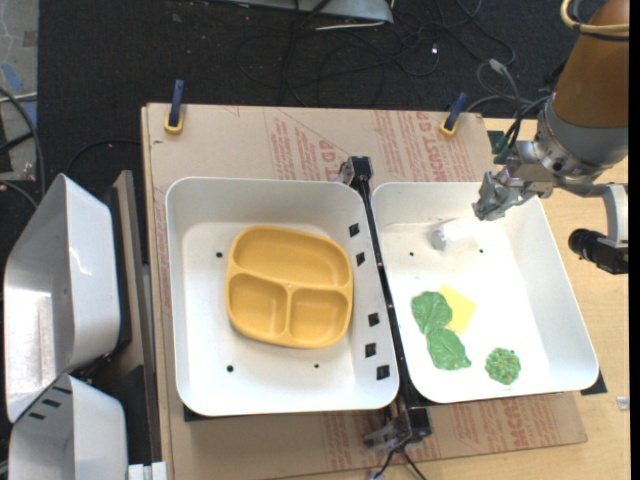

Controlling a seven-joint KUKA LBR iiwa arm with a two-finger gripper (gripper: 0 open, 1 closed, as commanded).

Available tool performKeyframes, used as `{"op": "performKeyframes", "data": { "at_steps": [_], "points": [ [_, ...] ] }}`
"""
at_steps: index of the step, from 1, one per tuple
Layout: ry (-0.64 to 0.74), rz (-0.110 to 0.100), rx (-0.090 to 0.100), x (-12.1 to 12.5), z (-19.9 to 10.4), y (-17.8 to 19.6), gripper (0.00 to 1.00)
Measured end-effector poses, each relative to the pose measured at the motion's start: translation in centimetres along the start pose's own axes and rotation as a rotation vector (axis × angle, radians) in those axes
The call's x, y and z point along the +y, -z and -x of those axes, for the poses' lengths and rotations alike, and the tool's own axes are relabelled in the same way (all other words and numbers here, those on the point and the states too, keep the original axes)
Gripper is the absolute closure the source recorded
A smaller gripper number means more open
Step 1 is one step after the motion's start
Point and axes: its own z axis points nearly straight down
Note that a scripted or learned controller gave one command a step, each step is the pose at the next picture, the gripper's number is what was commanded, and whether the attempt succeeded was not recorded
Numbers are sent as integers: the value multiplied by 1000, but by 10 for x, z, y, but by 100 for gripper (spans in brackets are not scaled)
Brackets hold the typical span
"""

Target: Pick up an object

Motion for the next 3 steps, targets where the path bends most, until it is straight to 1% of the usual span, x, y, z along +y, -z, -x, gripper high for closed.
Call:
{"op": "performKeyframes", "data": {
  "at_steps": [1, 2, 3],
  "points": [
    [3, -6, 2, -7, -54, -19, 100],
    [2, -5, 1, -5, -96, -35, 100],
    [4, -2, 1, -3, -151, -33, 100]
  ]
}}
